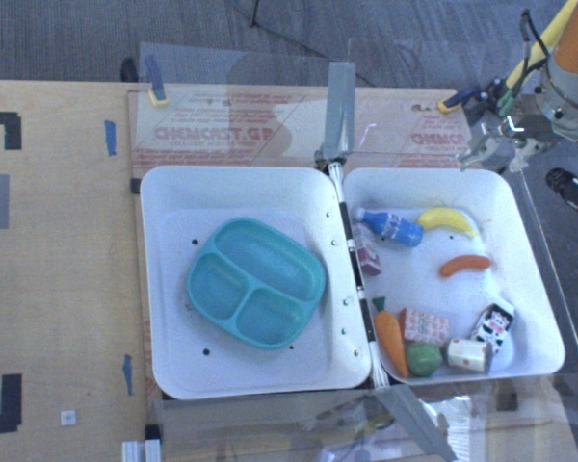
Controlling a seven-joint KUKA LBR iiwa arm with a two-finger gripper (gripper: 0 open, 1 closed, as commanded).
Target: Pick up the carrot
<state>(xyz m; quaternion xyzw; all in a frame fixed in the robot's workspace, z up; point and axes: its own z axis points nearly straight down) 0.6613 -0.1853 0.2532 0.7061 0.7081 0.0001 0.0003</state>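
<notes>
1. Up at the far right corner of the right bin (535, 248) sits your hand (489, 150), just outside the rim; can't tell from this angle if it's released or clenched, nothing seen in it.
2. Carrot (391, 343) lies well away from the hand, at the opposite near corner of that same bin, tight against the divider wall, tip pointing toward the near edge. Green ball (424, 358) just beside it, patterned box (426, 325) touching or nearly so.
3. Progress, my read: nothing done yet. Carrot not lifted, hand not over it. You have the whole reach, descent, grasp and lift left.
4. Counts: two bins on the table (58, 258), one carrot, one banana (448, 221), one blue bottle (389, 226), one orange sausage-shaped piece (464, 265), one green ball, one patterned box, one milk carton (493, 324), one small cream block (466, 354).
5. Left bin (164, 200), farther from the hand: one teal divided plate (256, 282).
</notes>
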